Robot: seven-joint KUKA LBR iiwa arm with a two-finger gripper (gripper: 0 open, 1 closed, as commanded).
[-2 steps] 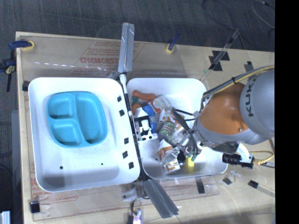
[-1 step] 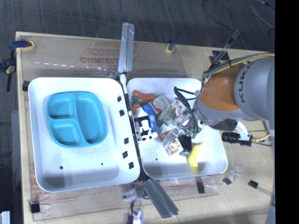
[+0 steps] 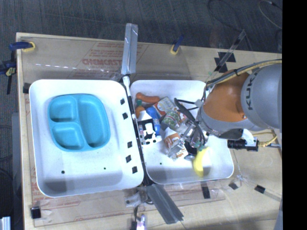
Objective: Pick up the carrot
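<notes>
The carrot (image 3: 147,99) is a short orange piece lying at the far left corner of the right bin (image 3: 165,84), next to the divider. My gripper (image 3: 191,139) hangs low over the clutter in the middle of that bin, well to the right of and nearer than the carrot, with several items between them. Dark cables and the wrist hide its tips. Nothing orange shows at the gripper itself.
Around the gripper lie a yellow banana (image 3: 199,163), a crumpled packet (image 3: 169,110), a blue item (image 3: 152,113), a black-and-white block (image 3: 148,129) and a small can (image 3: 172,141). The left bin (image 3: 81,174) holds a blue divided tray (image 3: 78,121).
</notes>
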